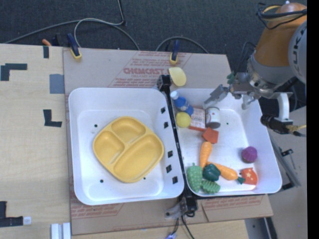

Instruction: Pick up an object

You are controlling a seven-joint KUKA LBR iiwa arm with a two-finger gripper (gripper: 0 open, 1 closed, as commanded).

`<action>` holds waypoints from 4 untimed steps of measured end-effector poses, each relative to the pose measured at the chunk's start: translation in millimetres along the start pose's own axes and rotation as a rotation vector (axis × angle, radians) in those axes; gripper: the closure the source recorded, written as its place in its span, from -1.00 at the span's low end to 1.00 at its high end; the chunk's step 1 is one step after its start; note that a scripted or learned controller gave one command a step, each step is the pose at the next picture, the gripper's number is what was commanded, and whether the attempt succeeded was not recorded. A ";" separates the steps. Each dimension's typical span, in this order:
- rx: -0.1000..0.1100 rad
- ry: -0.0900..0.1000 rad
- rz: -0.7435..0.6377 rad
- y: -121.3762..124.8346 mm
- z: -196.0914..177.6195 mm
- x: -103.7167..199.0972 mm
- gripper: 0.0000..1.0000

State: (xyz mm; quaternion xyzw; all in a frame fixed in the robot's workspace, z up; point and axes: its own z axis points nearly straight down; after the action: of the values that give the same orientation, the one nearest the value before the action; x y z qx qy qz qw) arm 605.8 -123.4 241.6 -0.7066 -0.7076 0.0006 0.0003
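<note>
- We are watching the gripper (230, 96) hovering over the right bin (264, 148), fingers spread wide and holding nothing.
- A small can (213, 117) is lying just below the left finger (216, 95), beside a yellow ball (183, 119).
- Two carrots (205, 153), a purple ball (249, 154) and green toys (202, 177) are crowding the bin's near end.
- A yellow tray (128, 148) is sitting in the left bin (79, 133).

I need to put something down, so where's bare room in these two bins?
Left bin: bare floor all around the yellow plate, widest by its far wall. Right bin: a patch between the can and the purple ball. Crowded along the divider and the near edge.
</note>
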 end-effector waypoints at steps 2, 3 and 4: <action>0.000 0.001 0.002 -77.8 156.5 17.6 -1.00; -0.003 -0.001 0.002 -121.3 156.3 24.6 -1.00; -0.004 -0.001 0.000 -39.1 156.4 24.6 -1.00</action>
State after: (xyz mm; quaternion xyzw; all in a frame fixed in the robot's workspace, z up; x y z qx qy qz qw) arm 566.4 -98.9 85.2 -0.7066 -0.7076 -0.0007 -0.0014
